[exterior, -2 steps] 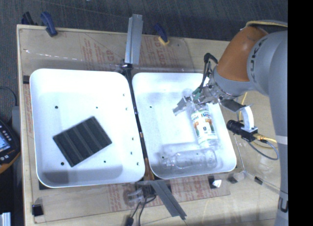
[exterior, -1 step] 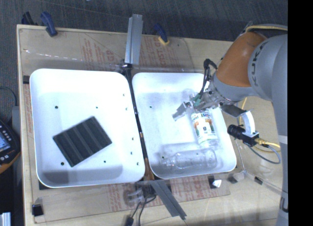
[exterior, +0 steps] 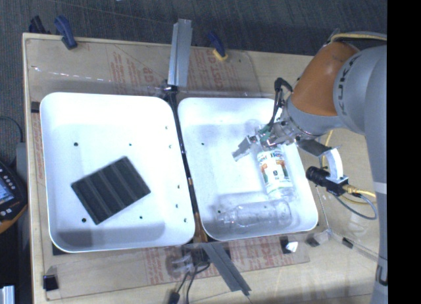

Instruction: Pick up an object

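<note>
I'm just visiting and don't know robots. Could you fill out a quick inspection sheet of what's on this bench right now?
Surface: wooden bench bearing a left bin and a right bin, side by side.
Job's things: black ribbed pad lying flat in the left bin; labelled bottle and clear bottle lying in the right bin.
Clutter: blue clamps at the bench's far edge.
Grippers: gripper low over the right bin, at the labelled bottle's top end; grasp cannot be judged.
Cables: black cable looped at the wrist; loose leads by the right bin's outer side.
Surroundings: dark carpet; handheld screen at the left edge.
</note>
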`<state>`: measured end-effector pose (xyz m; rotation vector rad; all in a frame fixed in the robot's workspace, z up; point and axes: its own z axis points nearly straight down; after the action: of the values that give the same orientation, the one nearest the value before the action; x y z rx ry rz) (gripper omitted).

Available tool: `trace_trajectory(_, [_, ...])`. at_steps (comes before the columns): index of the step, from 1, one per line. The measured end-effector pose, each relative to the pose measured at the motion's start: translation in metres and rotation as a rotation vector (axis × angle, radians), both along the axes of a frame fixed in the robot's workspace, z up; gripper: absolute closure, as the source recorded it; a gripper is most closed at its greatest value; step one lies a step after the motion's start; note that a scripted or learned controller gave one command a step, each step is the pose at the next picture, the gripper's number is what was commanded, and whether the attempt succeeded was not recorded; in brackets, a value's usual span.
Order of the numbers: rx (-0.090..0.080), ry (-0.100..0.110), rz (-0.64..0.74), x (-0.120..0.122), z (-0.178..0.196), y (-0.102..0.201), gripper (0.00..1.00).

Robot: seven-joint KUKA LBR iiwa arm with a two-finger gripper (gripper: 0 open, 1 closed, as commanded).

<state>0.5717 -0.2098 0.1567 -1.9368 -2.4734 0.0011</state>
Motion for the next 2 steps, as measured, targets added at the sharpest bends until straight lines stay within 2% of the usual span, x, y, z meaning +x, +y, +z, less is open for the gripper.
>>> trace_trajectory(1, [0.002, 0.004, -0.007, -0.009, -0.002, 0.001, 0.0])
trace_trajectory(2, [0.0, -0.001, 0.023, -0.015, 0.018, 0.001, 0.0])
